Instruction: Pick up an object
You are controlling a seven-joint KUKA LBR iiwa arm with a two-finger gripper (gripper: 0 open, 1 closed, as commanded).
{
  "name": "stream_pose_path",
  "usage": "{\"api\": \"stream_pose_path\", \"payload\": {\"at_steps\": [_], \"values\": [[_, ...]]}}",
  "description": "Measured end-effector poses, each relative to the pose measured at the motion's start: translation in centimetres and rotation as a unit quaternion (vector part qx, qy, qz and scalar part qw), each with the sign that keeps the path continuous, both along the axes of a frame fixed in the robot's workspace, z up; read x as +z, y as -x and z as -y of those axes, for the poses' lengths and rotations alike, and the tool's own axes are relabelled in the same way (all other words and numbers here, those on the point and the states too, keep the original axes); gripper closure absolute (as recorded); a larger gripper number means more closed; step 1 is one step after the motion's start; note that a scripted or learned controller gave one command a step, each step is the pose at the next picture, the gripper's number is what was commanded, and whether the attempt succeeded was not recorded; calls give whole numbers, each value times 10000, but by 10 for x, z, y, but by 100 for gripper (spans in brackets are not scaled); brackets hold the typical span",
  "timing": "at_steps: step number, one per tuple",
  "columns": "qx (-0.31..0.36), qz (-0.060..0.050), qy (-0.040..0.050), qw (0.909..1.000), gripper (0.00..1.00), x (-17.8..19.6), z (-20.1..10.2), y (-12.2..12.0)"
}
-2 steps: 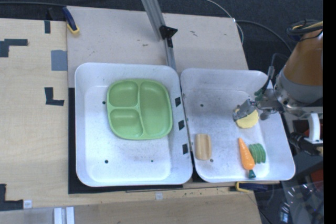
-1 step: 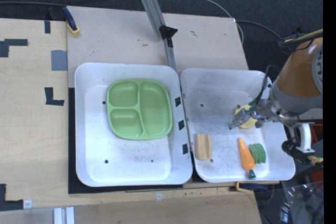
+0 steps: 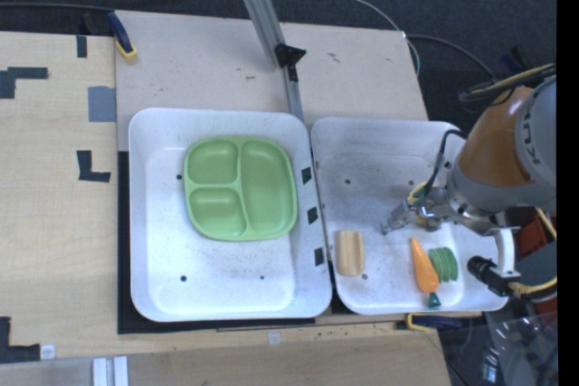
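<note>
Two white bins side by side: left bin point(image 3: 154, 194) with green divided plate point(image 3: 241, 187) amid bare floor, right bin point(image 3: 362, 149) with tan block point(image 3: 349, 252) by its left wall, then gripper point(image 3: 395, 220), finger state unclear, above-left of orange carrot point(image 3: 423, 265) and green ridged piece point(image 3: 444, 263).

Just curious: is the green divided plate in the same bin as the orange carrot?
No, the green divided plate lies in the left bin, the orange carrot in the right.

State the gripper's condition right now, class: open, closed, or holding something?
Gripper: open, holding nothing, above the right bin floor, left of the carrot.
</note>
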State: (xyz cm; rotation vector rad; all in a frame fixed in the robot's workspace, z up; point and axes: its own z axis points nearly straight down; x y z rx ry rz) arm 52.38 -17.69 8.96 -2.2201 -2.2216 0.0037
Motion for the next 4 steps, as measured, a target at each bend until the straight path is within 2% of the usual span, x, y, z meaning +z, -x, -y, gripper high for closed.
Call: {"api": "stream_pose_path", "payload": {"at_steps": [1,2,3,4], "values": [[9,-6,-11,10000,100,11,-1,0],[-3,30,4,10000,100,69,7,2],[10,32,2,10000,100,117,4,-7],[5,22,-2,10000,100,147,3,-8]]}}
